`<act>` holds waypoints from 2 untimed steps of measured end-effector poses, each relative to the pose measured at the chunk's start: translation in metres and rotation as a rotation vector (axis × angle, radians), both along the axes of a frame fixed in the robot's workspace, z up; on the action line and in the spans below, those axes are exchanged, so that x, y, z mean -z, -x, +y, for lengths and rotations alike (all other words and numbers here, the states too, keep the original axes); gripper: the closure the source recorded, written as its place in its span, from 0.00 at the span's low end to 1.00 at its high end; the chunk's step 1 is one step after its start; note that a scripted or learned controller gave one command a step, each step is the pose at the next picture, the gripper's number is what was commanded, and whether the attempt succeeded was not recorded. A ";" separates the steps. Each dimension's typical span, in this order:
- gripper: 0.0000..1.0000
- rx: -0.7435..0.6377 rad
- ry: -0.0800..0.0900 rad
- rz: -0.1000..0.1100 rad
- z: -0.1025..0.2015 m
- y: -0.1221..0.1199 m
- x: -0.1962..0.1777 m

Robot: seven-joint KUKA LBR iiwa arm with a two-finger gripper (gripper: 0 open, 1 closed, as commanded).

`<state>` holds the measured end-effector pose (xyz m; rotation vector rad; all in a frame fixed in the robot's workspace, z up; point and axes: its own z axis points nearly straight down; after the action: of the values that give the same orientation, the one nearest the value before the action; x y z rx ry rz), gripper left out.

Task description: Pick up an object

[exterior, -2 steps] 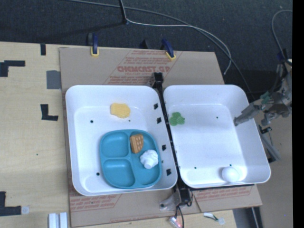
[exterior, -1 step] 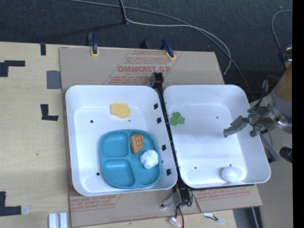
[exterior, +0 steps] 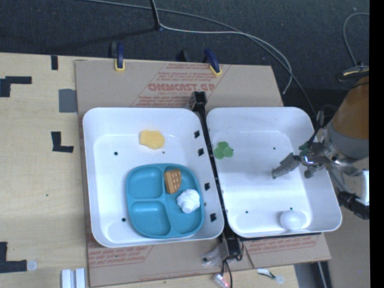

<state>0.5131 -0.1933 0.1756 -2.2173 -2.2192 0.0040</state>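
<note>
2 bins: L (exterior: pixel 96 161) w/ 4 items, R (exterior: pixel 258 221) w/ 2; end effector (exterior: pixel 282 171) grip state unclear

- Left bin (exterior: pixel 96 161): blue tray (exterior: pixel 144 212) with a waffle piece (exterior: pixel 173 180) and white lump (exterior: pixel 189 201) — yellow piece (exterior: pixel 152 139) beside.
- Right bin (exterior: pixel 318 191): green piece (exterior: pixel 224 150), white ball (exterior: pixel 293 219), gripper (exterior: pixel 282 170) above the floor.

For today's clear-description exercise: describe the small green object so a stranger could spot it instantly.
Start at the right bin, the one the arm reaches into. Look to its upper left corner, close to the divider between the two bins: the green object lies there on the white floor. It is leafy-looking and the only green thing; its sole bin-mate, a white ball, sits near the lower right edge.
</note>
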 end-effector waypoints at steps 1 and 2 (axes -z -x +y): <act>0.00 0.001 0.000 0.000 -0.008 0.001 0.047; 1.00 0.000 0.001 -0.004 -0.008 -0.001 0.035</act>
<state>0.5137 -0.2015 0.1405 -2.2201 -2.2218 0.0009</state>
